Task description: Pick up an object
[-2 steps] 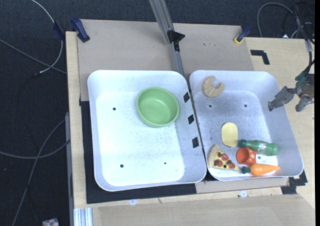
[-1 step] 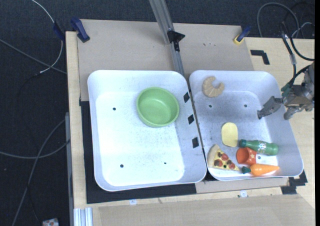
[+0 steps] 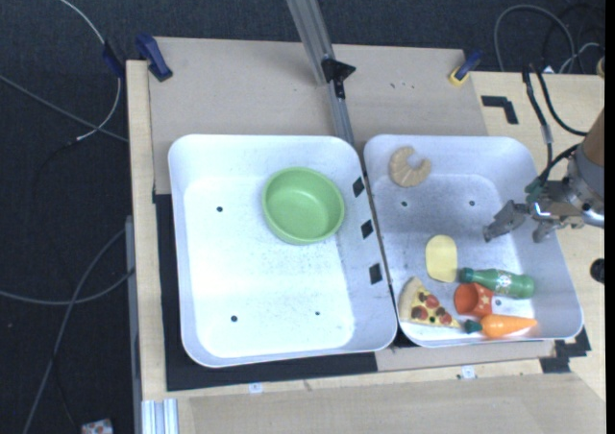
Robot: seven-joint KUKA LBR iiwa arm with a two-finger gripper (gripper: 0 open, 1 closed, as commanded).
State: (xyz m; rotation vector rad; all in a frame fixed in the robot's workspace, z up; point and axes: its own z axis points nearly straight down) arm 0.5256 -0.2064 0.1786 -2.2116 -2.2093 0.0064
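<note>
1. White right bin point(image 3: 452, 158) is serving as my landmark; its near corner is holding the green bottle point(image 3: 497, 280), yellow piece point(image 3: 441, 257), pizza slice point(image 3: 428, 305) and carrot point(image 3: 506, 326).
2. I am seeing the gripper point(image 3: 524, 224) hanging over that bin's right side, fingers spread, grasping nothing.
3. I am judging the pick not yet begun: descent, closing and lifting are all remaining.
</note>
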